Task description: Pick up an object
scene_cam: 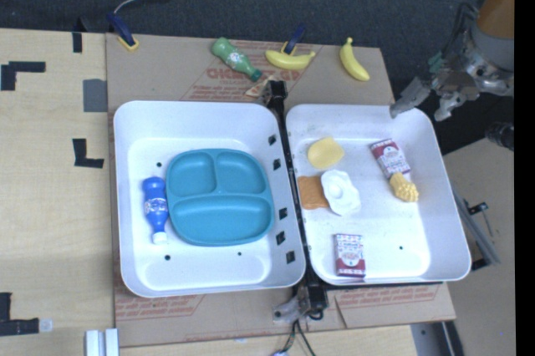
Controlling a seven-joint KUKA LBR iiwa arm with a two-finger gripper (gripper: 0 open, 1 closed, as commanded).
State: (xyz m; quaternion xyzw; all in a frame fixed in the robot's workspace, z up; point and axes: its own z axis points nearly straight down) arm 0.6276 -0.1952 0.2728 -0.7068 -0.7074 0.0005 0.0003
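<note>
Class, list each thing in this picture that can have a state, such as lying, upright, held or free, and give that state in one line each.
Gripper: raised beyond the right bin's far right corner, nothing seen in it.
Blue bottle: lying flat, left bin.
Blue tray: flat, face up, left bin.
Green bottle: lying on the cardboard behind the bins.
Red carton: lying flat, right bin.
Corn cob: lying free, right bin.

The left bin [134,124] holds a divided tray [220,197] with a bottle [155,208] at its left. The right bin [435,254] holds several small packets and food pieces. Behind both bins lie two bananas [354,62] and another bottle [235,58].
</note>
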